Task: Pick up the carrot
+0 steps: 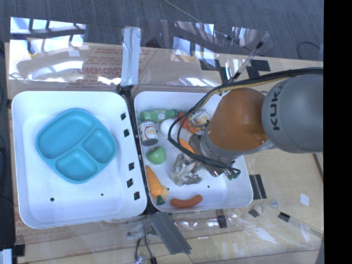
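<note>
Arm hangs over right bin; gripper low among clutter, jaw state impossible to tell. Carrot lies untouched near bin's left wall; pickup not yet made.

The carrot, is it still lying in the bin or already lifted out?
Still lying in the bin: the carrot rests flat on the right bin's floor near its left wall, apart from the arm.

Dark grey carpet lies beyond the brown cardboard-topped bench.

Glossy white plastic bins, smooth matt blue tray, crinkled foil
</note>
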{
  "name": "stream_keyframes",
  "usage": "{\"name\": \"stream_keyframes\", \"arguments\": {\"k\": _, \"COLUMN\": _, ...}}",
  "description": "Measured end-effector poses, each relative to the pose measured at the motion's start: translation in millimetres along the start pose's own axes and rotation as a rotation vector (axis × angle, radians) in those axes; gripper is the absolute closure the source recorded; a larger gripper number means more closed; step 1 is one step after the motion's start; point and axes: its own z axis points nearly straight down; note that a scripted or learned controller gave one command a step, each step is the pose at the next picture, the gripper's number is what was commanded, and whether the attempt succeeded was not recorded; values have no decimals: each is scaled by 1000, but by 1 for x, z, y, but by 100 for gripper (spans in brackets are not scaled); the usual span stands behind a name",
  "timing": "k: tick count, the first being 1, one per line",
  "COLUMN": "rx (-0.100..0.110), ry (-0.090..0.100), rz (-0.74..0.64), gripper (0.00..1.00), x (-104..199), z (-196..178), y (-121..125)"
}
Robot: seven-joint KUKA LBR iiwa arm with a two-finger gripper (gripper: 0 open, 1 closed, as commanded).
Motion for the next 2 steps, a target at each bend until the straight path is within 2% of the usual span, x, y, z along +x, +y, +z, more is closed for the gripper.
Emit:
{"name": "stream_keyframes", "arguments": {"k": 1, "rx": 9, "ry": -9, "rz": -134, "gripper": 100, "x": -50, "z": -172, "y": 24}}
{"name": "stream_keyframes", "arguments": {"k": 2, "rx": -5, "ry": 3, "rz": -207, "gripper": 100, "x": -130, "z": -98, "y": 197}}
